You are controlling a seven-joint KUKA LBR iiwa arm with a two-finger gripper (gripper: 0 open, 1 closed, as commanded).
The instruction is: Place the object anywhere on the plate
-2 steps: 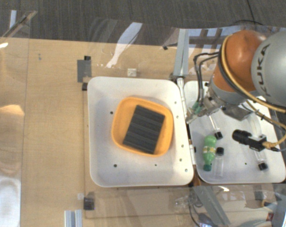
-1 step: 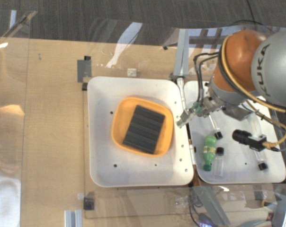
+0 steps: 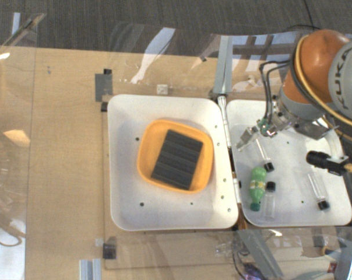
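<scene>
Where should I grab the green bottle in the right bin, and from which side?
Take the green bottle across its middle, coming straight down from above. It lies flat on the right bin, long axis running near to far, so the fingers should close across its narrow width. A clear tube lies close alongside, so that side is probably tight.
</scene>
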